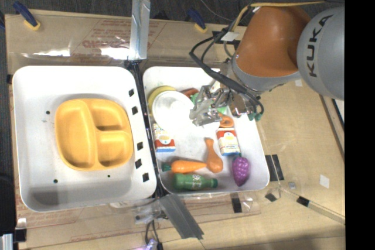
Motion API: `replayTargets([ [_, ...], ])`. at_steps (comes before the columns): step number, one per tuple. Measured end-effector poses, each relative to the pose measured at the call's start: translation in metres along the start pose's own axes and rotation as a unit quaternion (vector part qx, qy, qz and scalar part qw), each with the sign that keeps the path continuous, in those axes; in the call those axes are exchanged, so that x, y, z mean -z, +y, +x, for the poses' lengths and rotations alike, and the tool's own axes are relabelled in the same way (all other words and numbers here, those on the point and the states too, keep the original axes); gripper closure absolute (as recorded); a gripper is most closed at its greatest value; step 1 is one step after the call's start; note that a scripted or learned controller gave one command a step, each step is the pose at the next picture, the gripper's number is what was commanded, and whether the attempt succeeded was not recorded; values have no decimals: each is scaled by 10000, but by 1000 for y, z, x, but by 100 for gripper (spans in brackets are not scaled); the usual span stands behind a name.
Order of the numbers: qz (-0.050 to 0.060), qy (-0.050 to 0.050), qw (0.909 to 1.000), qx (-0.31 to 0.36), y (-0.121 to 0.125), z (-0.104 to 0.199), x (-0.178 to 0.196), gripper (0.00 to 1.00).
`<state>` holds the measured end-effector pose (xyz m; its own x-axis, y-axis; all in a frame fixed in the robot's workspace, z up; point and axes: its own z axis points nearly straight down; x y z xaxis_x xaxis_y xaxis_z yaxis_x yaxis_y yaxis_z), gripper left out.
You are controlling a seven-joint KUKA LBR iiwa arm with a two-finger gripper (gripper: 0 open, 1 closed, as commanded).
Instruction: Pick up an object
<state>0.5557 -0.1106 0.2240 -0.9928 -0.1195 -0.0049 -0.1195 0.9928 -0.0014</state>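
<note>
Candidate objects lie in the right bin [258, 143]: a white bowl [171, 108] by its left wall, a carrot [187, 166] and green bottle [193, 182] along the near edge, purple grapes [241, 168] in the near right corner. The gripper [205, 111] hangs over the bin's centre; its opening cannot be told. A yellow divided tray [94, 132] occupies the left bin [29, 126].

Even overhead lighting, moderate sharpness

Both white bins [76, 76] are brightly lit and nearly washed out, with soft shadow gathered along their near walls. Glare is seen on the tape strip [139, 26] and the plastic sheet [94, 44]. Fine detail is softened throughout; small labels cannot be read.
</note>
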Motion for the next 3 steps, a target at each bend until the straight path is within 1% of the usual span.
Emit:
replayTargets([
  [1, 5, -14, 10000, 24, 1, -2, 11, 100],
  [2, -9, 15, 9990, -438, 74, 46, 15, 100],
  [3, 5, -1, 9851, 1718, 24, 39, 27, 100],
])
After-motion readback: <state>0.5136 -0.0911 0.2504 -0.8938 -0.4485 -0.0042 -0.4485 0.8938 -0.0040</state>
